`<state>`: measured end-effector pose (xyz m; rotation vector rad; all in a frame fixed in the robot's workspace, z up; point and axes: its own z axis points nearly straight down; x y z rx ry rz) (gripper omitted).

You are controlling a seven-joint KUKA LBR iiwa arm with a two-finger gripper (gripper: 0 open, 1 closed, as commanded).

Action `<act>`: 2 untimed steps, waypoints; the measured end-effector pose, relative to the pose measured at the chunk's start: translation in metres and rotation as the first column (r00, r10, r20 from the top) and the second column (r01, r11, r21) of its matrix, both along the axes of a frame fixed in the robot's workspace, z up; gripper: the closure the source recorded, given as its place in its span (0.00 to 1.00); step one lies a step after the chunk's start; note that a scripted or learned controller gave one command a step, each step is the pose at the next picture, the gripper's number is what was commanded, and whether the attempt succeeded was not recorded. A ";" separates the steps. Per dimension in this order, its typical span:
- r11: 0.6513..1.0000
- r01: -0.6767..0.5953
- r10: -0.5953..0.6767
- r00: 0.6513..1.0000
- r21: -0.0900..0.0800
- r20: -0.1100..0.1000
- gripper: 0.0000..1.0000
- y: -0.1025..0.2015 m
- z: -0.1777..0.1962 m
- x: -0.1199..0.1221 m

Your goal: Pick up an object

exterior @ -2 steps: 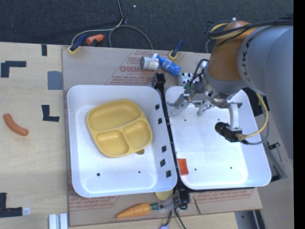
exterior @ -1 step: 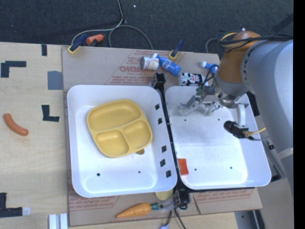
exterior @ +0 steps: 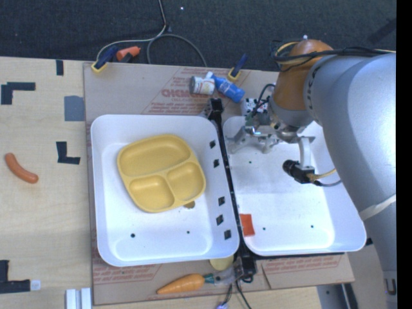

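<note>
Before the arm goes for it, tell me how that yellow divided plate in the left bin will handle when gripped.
The yellow divided plate looks like moulded plastic, so probably stiff and light. It lies flat in the left bin, so tipping or rolling seems unlikely. Its smooth, shallow rim may slip from a pincer.

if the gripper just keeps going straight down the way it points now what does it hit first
Most likely the bare white floor of the right bin near its upper-left corner, under the gripper. Depth is hard to judge from this slanted view.

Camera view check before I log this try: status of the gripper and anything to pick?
Gripper low over the right bin's far left corner, nothing seen between fingers. Yellow plate in left bin. Small orange piece in right bin, apart from gripper.
</note>
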<state>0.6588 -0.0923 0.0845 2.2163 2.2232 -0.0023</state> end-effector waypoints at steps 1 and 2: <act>1.000 0.001 -0.001 1.000 0.003 0.001 0.00 -0.010 0.001 0.005; 1.000 0.001 -0.001 1.000 0.003 0.001 0.00 -0.001 0.031 0.010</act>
